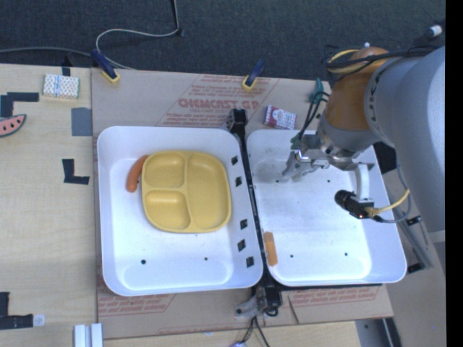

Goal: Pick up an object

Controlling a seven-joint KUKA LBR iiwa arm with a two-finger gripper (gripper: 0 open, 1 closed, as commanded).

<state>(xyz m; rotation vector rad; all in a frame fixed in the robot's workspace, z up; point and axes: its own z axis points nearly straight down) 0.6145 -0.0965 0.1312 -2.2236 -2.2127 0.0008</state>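
A yellow divided plate (187,191) lies in the left bin (173,266). An orange sausage-shaped piece (134,173) lies against the plate's left edge. A small orange piece (270,247) sits at the left wall of the right bin (340,266), near its front. My gripper (294,166) hangs over the upper middle of the right bin, fingers pointing down toward the bin floor. Nothing shows between the fingers. The arm's grey body and orange band (352,100) cover the right bin's back right corner.
A small red and white packet (278,117) lies on the cardboard behind the right bin. Yellow and blue clamps (253,76) hold the cardboard's back edge. A black divider (244,186) runs between the bins. Cables trail from the arm over the right bin's right side.
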